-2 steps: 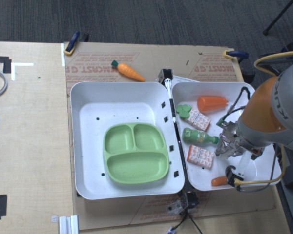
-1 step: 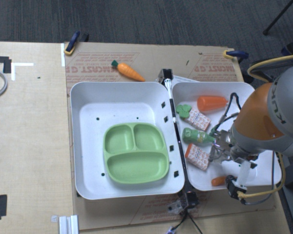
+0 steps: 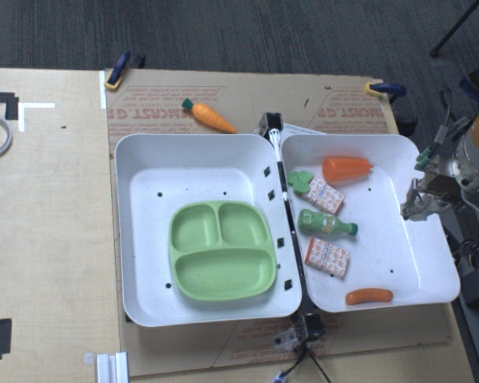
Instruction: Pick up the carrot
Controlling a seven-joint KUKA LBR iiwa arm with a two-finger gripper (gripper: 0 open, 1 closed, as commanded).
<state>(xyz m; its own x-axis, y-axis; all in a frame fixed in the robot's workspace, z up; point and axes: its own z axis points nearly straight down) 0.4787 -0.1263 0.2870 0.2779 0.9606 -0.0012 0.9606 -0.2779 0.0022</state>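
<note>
A cardboard sheet covers the bench under 2 white bins, and the carrot (image 3: 210, 116) lies on that cardboard outside both bins, just behind the left bin's (image 3: 136, 214) back rim, its green top pointing left. The gripper (image 3: 419, 202) hangs at the right bin's (image 3: 399, 254) right wall, well apart from it; whether it is apart or together I cannot tell. I judge a mix-up likely: the orange wedge (image 3: 346, 168) and orange sausage (image 3: 369, 296) lie far closer.
</note>
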